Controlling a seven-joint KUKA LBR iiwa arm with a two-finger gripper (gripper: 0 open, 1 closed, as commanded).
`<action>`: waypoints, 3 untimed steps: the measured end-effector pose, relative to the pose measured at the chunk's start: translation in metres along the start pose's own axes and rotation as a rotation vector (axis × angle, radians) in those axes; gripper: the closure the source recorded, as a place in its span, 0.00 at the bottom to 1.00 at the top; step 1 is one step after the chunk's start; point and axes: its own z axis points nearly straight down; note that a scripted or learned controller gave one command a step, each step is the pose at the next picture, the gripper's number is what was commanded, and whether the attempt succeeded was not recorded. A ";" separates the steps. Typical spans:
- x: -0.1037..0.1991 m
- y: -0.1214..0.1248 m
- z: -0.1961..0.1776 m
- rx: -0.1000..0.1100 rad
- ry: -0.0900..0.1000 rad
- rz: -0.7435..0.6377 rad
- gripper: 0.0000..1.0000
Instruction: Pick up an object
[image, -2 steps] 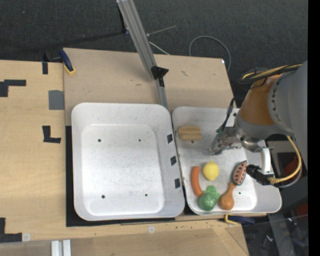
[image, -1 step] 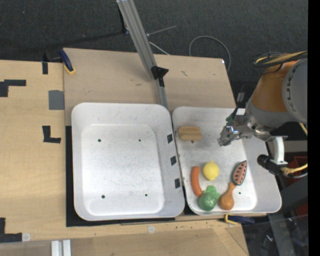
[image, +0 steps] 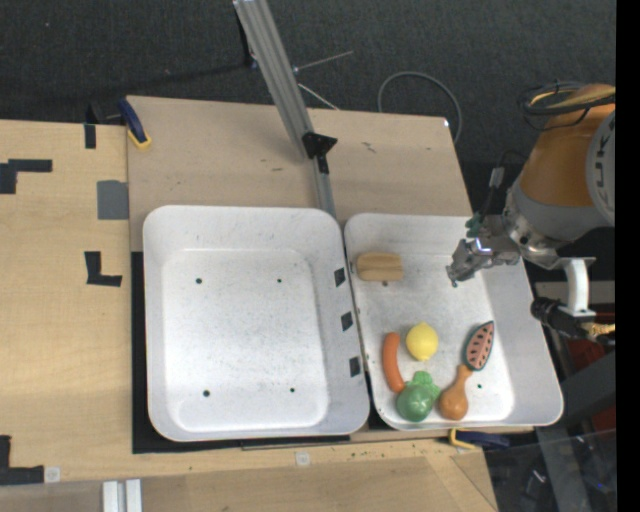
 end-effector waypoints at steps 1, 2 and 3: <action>-0.007 0.002 -0.061 -0.002 -0.001 0.000 1.00; 0.043 0.013 -0.045 0.005 0.002 -0.004 1.00; 0.099 0.027 -0.031 0.006 0.002 -0.005 1.00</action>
